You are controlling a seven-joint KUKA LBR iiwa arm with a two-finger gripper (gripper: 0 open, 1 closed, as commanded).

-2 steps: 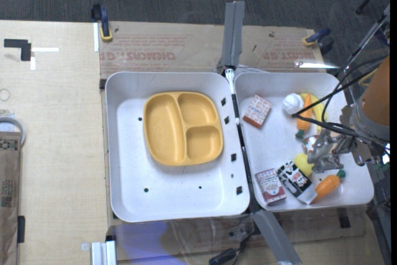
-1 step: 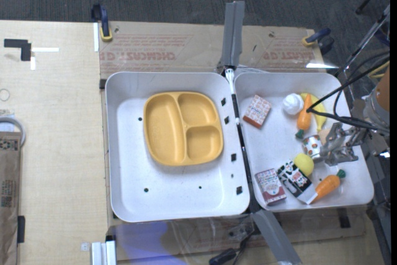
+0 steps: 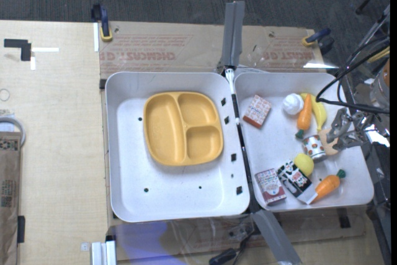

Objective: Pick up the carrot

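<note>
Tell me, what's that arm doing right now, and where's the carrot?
Tool at right bin's right side, holding nothing visible. Two carrots: one upright beside banana, one near front edge. Small can and lemon between them.

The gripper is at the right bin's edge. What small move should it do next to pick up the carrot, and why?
Probably shift the gripper toward the near corner of the right white bin, above the orange toy carrot with a green top. That carrot lies apart from the gripper, with free space around its green end.

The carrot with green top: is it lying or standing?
Lying. The carrot rests lengthwise on the floor of the right bin, near its front corner, green top pointing outward.
</note>
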